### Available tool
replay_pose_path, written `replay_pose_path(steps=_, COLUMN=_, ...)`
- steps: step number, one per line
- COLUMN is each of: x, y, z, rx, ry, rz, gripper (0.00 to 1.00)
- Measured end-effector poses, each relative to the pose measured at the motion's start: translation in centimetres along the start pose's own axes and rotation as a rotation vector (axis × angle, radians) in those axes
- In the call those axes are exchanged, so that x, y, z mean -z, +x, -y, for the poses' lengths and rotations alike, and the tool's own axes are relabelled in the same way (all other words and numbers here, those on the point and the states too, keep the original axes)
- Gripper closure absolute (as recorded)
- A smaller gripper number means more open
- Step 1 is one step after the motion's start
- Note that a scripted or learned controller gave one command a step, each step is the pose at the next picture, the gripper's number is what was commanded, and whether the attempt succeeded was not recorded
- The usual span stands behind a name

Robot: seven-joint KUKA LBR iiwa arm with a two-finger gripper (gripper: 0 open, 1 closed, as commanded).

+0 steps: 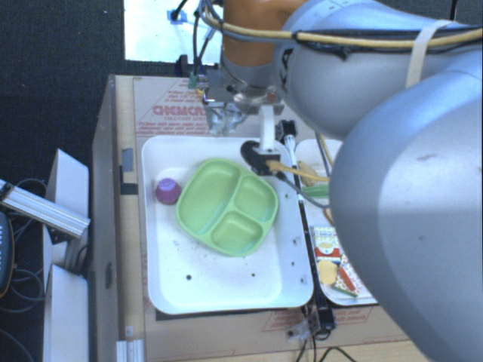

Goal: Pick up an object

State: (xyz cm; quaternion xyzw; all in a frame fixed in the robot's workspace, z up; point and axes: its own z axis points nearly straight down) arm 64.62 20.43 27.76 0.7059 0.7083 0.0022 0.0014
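A light green divided plate [226, 206] lies in the middle of the left white bin [219, 292]. To its left, a small purple object [167, 191] rests on the bin floor. My gripper [224, 119] hangs over the far rim of the left bin, above and behind the plate, apart from both things. I see nothing held in it.
The grey arm covers most of the right bin [355, 299]. At its visible left side lie a flat colourful item [332, 266] with red and yellow marks and a green item [317, 192]. Cardboard [162, 111] lies under the bins.
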Motion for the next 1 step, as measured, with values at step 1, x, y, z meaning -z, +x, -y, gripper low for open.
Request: replay_pose_path(steps=1, x=-13.8, y=0.56, z=8.8, rx=-0.002, ry=0.008, rz=0.001, gripper=1.0)
